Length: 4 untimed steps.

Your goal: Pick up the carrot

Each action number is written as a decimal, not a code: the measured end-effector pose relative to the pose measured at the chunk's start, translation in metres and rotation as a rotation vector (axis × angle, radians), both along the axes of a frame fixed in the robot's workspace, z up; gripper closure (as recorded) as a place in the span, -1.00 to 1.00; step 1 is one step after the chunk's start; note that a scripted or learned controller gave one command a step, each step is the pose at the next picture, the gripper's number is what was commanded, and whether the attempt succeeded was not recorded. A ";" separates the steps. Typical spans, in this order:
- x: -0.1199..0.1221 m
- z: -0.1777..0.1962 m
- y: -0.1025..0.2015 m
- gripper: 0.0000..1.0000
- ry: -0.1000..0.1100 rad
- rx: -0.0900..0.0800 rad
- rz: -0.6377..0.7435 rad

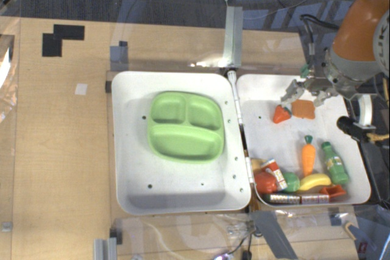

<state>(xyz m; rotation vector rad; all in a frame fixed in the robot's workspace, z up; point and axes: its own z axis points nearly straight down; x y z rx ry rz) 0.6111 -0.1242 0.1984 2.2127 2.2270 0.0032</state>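
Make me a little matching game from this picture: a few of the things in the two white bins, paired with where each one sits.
Things:
1. green divided plate
2. carrot
3. strawberry
4. banana

Places:
A. upper part of the right bin, just left of an orange block
B. middle of the left bin
C. near the right bin's front edge, below the carrot
D. centre-right of the right bin, beside a green bottle

Pairs: 1-B, 2-D, 3-A, 4-C
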 end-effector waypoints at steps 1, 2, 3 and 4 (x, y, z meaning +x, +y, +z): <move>-0.080 -0.054 -0.056 -1.00 0.000 0.000 -0.102; -0.078 -0.103 -0.059 -1.00 -0.002 -0.001 0.063; -0.076 -0.092 -0.058 1.00 -0.007 -0.002 0.065; -0.101 0.021 0.019 1.00 -0.003 -0.001 0.036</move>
